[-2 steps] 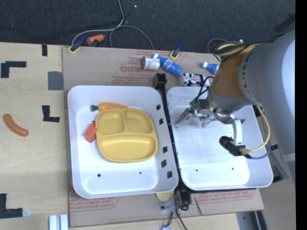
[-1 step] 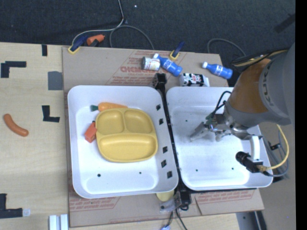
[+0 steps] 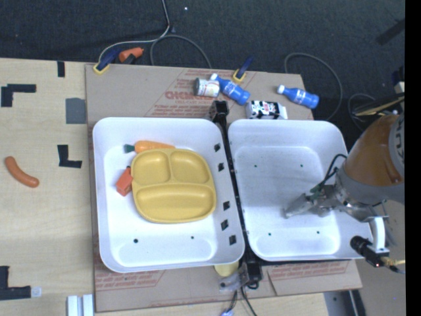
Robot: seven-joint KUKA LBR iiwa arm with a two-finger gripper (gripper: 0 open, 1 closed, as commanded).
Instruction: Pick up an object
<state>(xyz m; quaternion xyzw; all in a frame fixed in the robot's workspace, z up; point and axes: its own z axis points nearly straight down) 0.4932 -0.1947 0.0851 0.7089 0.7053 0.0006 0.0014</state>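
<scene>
I see my end effector (image 3: 297, 207) low in the right bin (image 3: 289, 133), its grip state I cannot tell. The plate (image 3: 174, 184) and carrot (image 3: 152, 146) sit in the left bin (image 3: 105, 176); closing here would likely catch nothing.
</scene>
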